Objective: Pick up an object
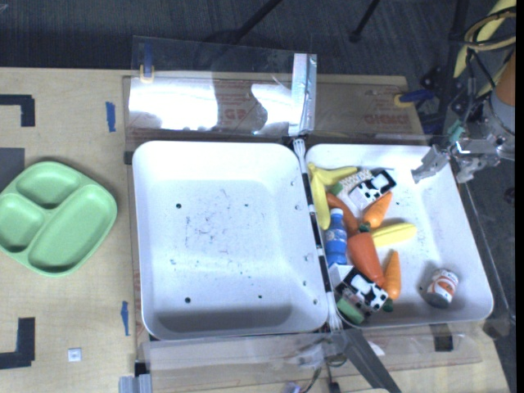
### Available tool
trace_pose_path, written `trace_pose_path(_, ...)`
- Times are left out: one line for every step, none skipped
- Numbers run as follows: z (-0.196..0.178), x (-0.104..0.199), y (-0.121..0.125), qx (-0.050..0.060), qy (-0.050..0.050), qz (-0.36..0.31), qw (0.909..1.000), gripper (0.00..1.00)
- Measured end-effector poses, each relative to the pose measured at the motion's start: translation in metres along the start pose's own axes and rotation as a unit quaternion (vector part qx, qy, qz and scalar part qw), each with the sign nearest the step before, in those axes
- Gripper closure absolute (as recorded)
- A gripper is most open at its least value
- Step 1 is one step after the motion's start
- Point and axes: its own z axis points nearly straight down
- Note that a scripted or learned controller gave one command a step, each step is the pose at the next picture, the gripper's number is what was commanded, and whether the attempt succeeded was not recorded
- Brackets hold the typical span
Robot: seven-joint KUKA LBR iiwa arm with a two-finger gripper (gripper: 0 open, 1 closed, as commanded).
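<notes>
The right bin (467, 219) holds a pile of toys along its left side. A yellow banana (326, 180) lies at the top, next to a black-and-white cow toy (368, 188). Below them are a yellow corn cob (394, 234), a blue bottle (336, 246) and three orange carrots (365, 254), then a second cow toy (366, 293). A small orange-and-white can (442, 286) lies alone near the bin's front right corner. My gripper (449, 165) hangs over the bin's back right corner, open, with nothing between its fingers and apart from the pile.
The left bin (217, 236) sits beside the right one, sharing a middle wall. A green divided plate (53, 215) rests on the bench at far left. A clear plastic panel (221, 97) stands behind the left bin. Cables and a stand crowd the far right.
</notes>
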Motion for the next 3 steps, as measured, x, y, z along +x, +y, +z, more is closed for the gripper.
trace_pose_path(0.073, 0.039, 0.024, 0.0, 0.0, -0.062, 0.9981, 0.0)
trace_pose_path(0.141, 0.094, 0.002, -0.006, -0.002, -0.063, 0.998, 0.0)
trace_pose_path(0.135, 0.093, 0.001, -0.002, -0.002, -0.062, 0.9981, 1.0)
